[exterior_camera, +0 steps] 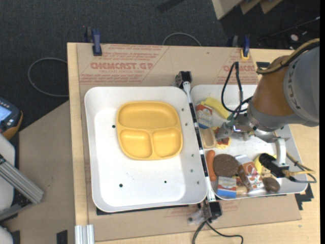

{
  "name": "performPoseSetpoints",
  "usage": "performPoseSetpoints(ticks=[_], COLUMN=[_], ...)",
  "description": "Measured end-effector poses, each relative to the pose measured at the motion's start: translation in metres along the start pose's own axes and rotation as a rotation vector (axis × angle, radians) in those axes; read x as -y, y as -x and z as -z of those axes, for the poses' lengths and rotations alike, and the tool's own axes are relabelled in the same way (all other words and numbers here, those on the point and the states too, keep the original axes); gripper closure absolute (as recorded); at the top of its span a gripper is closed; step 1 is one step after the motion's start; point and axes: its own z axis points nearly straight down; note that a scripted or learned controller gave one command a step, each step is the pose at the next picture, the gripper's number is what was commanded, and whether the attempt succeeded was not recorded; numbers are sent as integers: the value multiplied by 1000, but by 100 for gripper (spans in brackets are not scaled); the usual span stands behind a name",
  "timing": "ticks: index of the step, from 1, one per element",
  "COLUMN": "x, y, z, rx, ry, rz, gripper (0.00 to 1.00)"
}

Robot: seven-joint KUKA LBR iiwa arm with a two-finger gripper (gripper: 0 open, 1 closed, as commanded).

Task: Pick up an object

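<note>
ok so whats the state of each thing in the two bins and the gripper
yellow divided tray: upright in the left bin, compartments bare
right bin: cluttered with toy food
brown round patty: lying flat near the front
orange carrot: lying along the left wall
banana: lying near the back
gripper: low over the items, fingers unclear
</note>
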Motion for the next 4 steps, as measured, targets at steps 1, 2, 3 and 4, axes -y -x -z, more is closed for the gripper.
performPoseSetpoints(ticks=[1, 2, 3, 4], x=[-12, -41, -83, -85], y=[0, -4, -2, -3], z=[0, -1, -3, 10], rx=[-3, -14, -25, -25], ry=[-4, -4, -22, -12], rz=[-5, 0, 8, 7], gripper=[0, 0, 0, 100])
